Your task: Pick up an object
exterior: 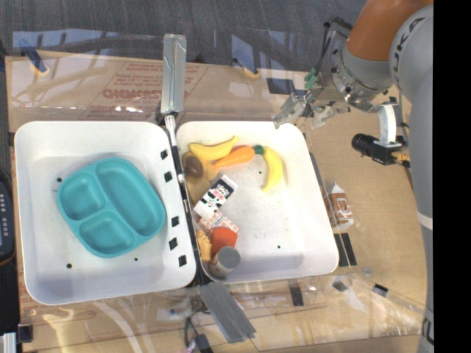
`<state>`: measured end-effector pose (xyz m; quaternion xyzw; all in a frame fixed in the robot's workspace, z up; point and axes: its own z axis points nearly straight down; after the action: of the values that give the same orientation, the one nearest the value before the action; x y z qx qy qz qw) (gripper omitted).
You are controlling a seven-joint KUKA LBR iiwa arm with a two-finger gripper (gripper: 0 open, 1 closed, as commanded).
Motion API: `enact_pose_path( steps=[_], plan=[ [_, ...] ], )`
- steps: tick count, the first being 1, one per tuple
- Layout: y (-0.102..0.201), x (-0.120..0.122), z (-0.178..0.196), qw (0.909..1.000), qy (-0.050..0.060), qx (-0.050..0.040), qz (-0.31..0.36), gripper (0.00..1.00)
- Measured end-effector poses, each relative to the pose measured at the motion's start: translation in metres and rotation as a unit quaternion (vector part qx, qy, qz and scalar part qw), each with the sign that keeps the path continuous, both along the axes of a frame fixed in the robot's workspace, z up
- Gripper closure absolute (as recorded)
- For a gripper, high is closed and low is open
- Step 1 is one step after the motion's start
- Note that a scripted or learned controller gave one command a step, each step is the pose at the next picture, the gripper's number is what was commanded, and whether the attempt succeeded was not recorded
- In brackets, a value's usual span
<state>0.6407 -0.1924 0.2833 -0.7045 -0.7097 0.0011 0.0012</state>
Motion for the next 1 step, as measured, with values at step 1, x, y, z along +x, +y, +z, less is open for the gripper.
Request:
enact_pose_path(
  steps=[1],
  plan=[
    [-0.0113,0.0039,-0.1393,0.9961,0.005,0.0007,-0.088,0.0]
  ],
)
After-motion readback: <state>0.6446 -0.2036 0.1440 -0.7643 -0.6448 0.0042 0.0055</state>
